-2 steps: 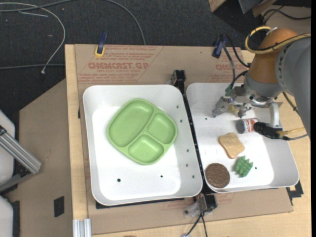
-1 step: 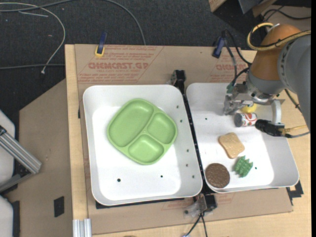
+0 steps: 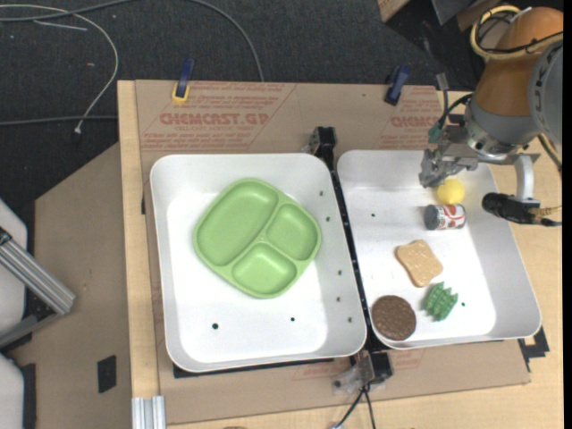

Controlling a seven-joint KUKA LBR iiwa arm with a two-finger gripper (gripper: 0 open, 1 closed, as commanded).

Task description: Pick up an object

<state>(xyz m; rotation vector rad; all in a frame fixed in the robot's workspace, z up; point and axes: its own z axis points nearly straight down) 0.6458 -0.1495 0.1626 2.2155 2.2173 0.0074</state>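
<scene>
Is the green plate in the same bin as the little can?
No, the green divided plate lies alone in the left bin, while the small can lies in the right bin.

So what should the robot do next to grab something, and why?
Probably lower the tool a little onto the yellow ball. The tool hangs at the far end of the right bin, just beside the ball, which is the closest thing to it. The small can lies right next to the ball, so it should go gently.
</scene>
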